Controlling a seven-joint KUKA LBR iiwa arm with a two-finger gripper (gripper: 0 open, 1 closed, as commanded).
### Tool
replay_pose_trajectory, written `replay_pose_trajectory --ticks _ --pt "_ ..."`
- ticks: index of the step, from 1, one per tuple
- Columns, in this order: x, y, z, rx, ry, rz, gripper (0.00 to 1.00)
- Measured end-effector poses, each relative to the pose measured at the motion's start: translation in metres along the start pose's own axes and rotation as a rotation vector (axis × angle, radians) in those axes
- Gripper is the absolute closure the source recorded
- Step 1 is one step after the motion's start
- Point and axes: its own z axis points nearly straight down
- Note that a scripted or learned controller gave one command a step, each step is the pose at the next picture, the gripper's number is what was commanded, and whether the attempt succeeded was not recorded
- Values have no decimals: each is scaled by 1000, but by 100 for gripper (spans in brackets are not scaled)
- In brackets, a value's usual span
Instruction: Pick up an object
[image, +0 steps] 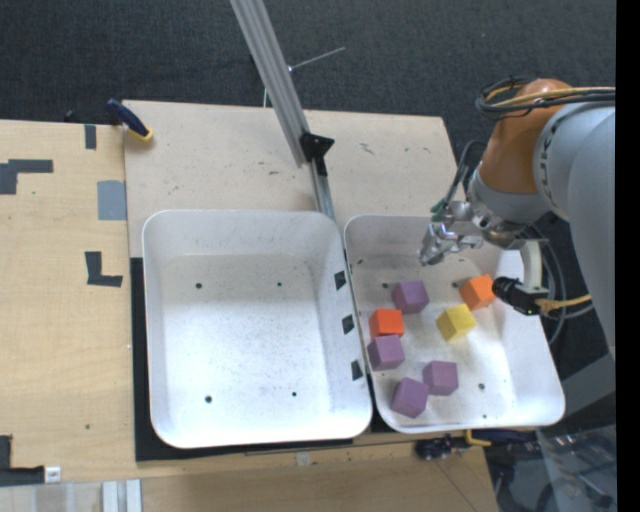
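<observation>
The right bin (525, 385) holds several small blocks. Several are purple, among them one (410, 295) near the middle and one (408, 397) at the front. There are two orange blocks (387, 322) (477, 291) and a yellow one (456, 322). My gripper (434, 252) hangs over the far part of the right bin, pointing down, just above and behind the middle purple block. It touches none of the blocks, and I see nothing carried under it.
The left bin (250, 330) stands beside the right one, separated by a shared rim with black clips (345, 300). A slanted metal rail (285, 90) crosses the bench behind the bins. A blue and yellow tool (130, 118) lies at the far left.
</observation>
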Motion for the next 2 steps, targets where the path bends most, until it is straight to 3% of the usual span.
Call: replay_pose_trajectory --ticks 2 --pt "-7 21 -105 -3 -1 -1 100"
